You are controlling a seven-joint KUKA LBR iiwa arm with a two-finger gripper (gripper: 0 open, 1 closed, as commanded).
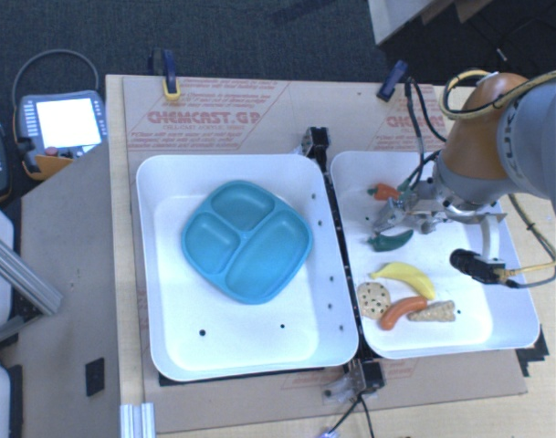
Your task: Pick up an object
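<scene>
At the near edge of the right bin (510, 331) we see a cookie (373, 297), a sausage (403, 310) and a bread piece (434, 312), with a banana (404, 277) just behind. Our claw (387, 222) hangs above a green pepper (391, 239); whether it is wide or narrow we cannot tell. A small carrot (384, 191) lies just beyond. The left bin (159, 272) holds a blue divided plate (247, 241).

right bin (519, 328): food crowds front | left bin (168, 327): blue plate (247, 240) mid, margins open
</scene>
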